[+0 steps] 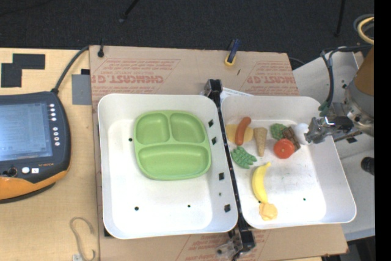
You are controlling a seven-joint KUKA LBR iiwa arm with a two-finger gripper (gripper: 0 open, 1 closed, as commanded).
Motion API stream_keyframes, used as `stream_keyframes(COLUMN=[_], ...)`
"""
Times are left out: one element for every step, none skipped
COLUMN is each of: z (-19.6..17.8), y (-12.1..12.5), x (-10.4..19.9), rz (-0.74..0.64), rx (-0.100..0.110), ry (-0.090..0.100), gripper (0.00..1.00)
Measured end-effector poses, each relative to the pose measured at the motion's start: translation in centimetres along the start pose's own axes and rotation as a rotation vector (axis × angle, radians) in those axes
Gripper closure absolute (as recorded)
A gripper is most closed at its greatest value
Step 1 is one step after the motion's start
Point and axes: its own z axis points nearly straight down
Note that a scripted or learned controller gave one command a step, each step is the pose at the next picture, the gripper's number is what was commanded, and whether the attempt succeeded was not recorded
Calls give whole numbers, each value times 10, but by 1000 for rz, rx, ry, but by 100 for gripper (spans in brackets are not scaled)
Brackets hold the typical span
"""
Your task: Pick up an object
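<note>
Nearest the camera in the right bin [335,192] lies an orange lump [267,211], touching the lower tip of a yellow banana [259,180] that runs up toward the middle of the bin. Above the banana sits a green leafy piece [243,158] close to the divider between the bins. Farther back a row of toy foods lines up: a red-orange sausage [243,129] at the left, a tan cone [261,140] beside it, a dark green piece [278,130], and a red tomato [284,148] with something brown just beside it.

My gripper [317,129] hangs over the right rim of this bin, level with that back row. The tomato is the closest thing to me, just to my left and a little nearer the camera, not touching. I cannot tell how my grip is set; the metal parts blur together there, and nothing shows held in it.

The left bin [116,192] carries a green divided plate [172,145].

On the cardboard [183,73] behind the bins, red printing shows upside down; I cannot read it with confidence.
</note>
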Motion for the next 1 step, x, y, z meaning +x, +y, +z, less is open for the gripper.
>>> stream_keyframes(z=[9], y=[20], x=[54], rz=[-2], rx=[3], ry=[1], gripper=[100])
